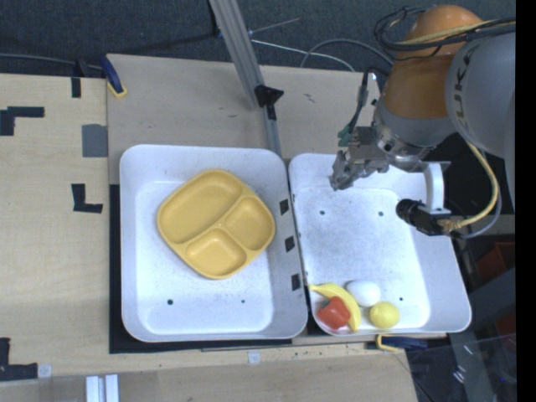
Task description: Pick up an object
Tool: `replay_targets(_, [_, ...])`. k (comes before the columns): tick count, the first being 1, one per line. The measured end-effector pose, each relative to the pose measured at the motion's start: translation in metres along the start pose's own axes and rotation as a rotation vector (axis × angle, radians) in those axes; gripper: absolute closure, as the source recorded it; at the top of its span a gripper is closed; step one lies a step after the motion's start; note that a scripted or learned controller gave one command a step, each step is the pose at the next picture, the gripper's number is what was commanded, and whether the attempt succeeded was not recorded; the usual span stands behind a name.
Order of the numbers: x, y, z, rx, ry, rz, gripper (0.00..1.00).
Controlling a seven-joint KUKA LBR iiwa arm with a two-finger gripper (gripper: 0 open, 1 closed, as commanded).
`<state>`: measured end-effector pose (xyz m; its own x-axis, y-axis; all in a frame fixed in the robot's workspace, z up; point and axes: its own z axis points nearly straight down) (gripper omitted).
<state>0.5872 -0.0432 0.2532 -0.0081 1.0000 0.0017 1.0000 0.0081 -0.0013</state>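
Under me a pale wooden worktop (50, 224) is lying, marked here and there with dark tape, and beyond its far edge dark carpet is showing. Two shallow white bins are sitting on it side by side, their inner walls touching. The left bin (142, 308) is holding a yellow divided tray (216, 223), lying flat and turned at an angle. The right bin (435, 283) is speckled and mostly bare across its middle. A grey metal post (239, 44) is slanting down from the far side toward the seam between the bins, and thin cables are trailing over the worktop behind the right bin.

I am reaching in from the right, my orange band and grey wrist hanging over the far right corner of the right bin. My pincer (345, 174) is pointing down over that bin's far left corner, near the far wall. I cannot tell how far it is open, and nothing is showing in it.

The objects are lying well apart from my pincer, clustered along the near wall: a banana (345, 296) curving around a red piece (334, 312), a white ball (363, 291) just beside them, and a yellow ball (384, 314) to its right.
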Motion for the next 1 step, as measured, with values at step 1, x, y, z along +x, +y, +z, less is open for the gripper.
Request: replay_targets(1, [0.0542, 0.0037, 0.0181, 0.002, -0.001, 0.001, 1.0])
